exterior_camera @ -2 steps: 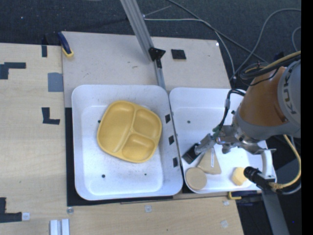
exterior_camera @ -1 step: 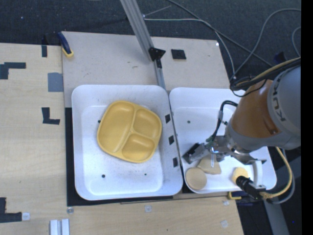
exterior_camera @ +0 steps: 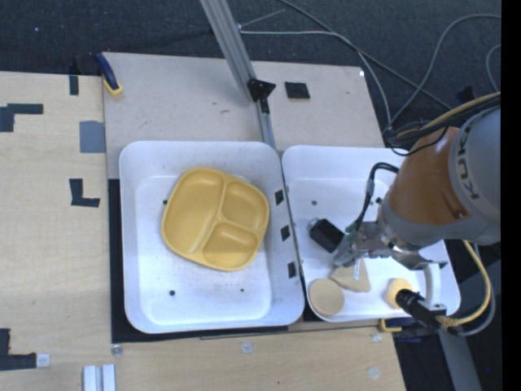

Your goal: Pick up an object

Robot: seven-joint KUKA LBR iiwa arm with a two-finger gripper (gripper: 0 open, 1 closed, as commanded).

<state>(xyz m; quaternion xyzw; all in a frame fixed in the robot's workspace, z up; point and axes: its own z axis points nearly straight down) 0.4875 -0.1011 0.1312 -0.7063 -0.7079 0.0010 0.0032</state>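
The gripper (exterior_camera: 348,255) hangs low in the right bin (exterior_camera: 326,165), just above a pale tan wedge-shaped piece (exterior_camera: 352,278) lying near the bin's front wall; whether the gripper is open or closed cannot be told. A black block (exterior_camera: 326,234) sits just left of it, a tan disc (exterior_camera: 326,296) beside the wedge. Part of the letters "KU" shows on the arm (exterior_camera: 456,177). A yellow 3-compartment plate (exterior_camera: 216,217) lies in the left bin (exterior_camera: 146,300).
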